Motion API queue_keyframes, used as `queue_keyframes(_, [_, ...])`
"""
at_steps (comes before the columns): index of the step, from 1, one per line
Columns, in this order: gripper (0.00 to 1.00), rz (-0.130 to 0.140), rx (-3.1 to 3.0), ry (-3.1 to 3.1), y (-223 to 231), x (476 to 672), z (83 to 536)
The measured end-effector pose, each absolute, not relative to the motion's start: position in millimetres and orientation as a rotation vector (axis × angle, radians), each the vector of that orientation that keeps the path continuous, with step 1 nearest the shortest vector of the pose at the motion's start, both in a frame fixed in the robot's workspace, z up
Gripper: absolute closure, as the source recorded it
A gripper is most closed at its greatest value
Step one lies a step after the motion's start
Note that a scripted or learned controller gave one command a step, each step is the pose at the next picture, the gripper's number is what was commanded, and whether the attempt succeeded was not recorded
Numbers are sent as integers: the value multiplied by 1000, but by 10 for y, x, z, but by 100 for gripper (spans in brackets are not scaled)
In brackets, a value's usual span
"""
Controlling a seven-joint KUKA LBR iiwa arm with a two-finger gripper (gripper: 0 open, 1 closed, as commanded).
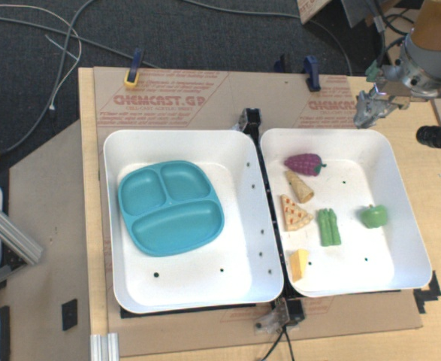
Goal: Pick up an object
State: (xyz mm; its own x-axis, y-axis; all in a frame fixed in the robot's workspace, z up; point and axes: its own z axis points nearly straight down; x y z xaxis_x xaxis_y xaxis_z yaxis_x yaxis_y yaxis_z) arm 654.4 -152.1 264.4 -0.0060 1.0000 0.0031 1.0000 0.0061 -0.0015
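Step — approach, nothing picked | jaws [372,110] beyond right bin [400,265], state unclear | next — descend onto grapes [303,163]

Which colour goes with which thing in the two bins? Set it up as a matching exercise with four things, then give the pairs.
Things:
1. divided plastic tray in the left bin
2. toy grape bunch
3. toy asparagus bundle
4. toy cheese wedge

Colours:
A. green
B. yellow
C. teal
D. purple

Pairs: 1-C, 2-D, 3-A, 4-B
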Motion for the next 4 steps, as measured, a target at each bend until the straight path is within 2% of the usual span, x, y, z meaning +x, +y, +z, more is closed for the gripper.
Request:
queue_keyframes(1, [100,-1,-2213,-2225,-1067,6567,2583])
queue_keyframes(3, [100,-2,-2211,-2226,37,6479,2573])
queue_keyframes(4, [100,3,-2212,-2224,504,6472,2387])
